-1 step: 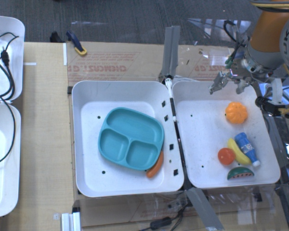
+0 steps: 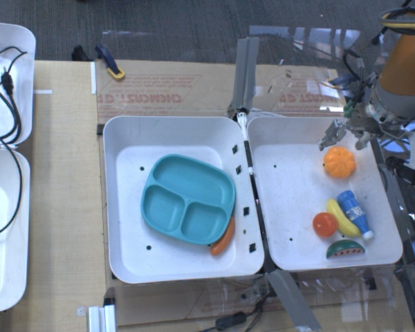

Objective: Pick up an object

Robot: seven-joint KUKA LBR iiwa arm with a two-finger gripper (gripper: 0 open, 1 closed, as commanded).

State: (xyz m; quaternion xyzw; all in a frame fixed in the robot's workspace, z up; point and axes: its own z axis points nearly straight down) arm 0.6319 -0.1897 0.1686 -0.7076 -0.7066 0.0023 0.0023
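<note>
Camera view: gripper (image 2: 347, 135), fingers spread and holding nothing, over right bin (image 2: 290, 185); orange (image 2: 339, 162) just beside it at 6 o'clock, nearest candidate.

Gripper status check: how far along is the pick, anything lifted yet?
Nothing looks lifted. The gripper hangs open over the right bin, just above the orange, nothing between its fingers. The orange, banana, blue bottle and tomato lie on the floor. Descent, closing and lift remain.

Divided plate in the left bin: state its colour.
Teal, seen clearly in the camera view: the divided plate.
</note>
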